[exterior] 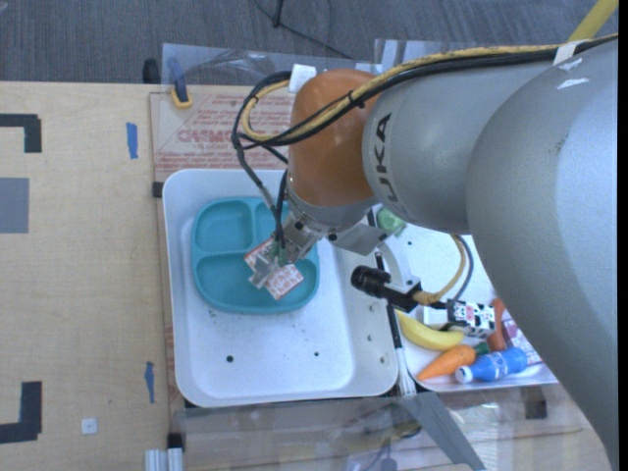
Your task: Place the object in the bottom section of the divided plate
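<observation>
The fingers [282, 255] hang at the end of the grey arm [461, 155], under its orange band [329, 135]. They are small and dark from here, and I cannot tell how far open they are or whether they have hold of anything.

Just under the fingers is the object, a small flat packet [278, 277], white with red print. It is over the bottom section of the teal divided plate [221, 268], toward that section's right side. Its long axis runs at a slant, from upper left to lower right. Whether it rests on the plate or hangs just above it I cannot tell. Its upper edge is hidden by the fingers.

The plate lies in the left white bin [285, 361], and the two small sections beyond the fingers hold nothing.

To the right of the fingers, in the right bin [432, 263], are a banana [432, 333], a carrot [446, 361] and a blue bottle [496, 366], close together. The arm covers much of this bin.

Both bins stand on a light wooden table [78, 292] with blue tape marks [131, 140]. Beyond it is grey carpet [118, 8] with a thin black cable [285, 8].
</observation>
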Controlling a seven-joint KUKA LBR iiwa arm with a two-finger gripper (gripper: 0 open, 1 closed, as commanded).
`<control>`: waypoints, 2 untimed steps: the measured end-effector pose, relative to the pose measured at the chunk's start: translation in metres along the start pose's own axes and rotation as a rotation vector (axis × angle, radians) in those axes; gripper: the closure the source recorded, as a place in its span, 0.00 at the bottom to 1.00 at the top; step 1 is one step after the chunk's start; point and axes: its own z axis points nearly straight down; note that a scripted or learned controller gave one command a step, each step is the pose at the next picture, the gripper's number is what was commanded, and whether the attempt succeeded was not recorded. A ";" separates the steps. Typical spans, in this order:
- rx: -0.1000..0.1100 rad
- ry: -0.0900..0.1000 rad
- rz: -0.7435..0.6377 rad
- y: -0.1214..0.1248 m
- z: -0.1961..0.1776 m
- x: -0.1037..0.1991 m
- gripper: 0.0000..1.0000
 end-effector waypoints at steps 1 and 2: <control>-0.001 -0.001 0.001 0.000 0.000 -0.001 0.00; 0.000 0.001 0.004 0.000 -0.007 -0.003 1.00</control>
